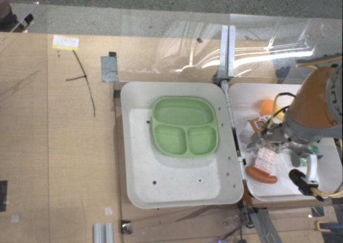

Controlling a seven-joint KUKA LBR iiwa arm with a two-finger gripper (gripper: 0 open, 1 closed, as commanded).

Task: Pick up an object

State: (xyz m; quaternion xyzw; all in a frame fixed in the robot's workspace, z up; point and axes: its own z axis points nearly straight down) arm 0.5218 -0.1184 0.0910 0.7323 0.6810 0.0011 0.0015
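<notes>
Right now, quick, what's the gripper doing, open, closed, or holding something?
Gripper: cannot be told; it is down among the items in the right white bin, above the small red-and-white packet.

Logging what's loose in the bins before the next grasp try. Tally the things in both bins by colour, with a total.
Green: 1, the divided plate in the left bin
Orange: 1, the ball in the right bin
Red-brown: 1, the sausage
White and red: 1, the packet
Total: 4 that can be told apart; more lies under the arm.
</notes>
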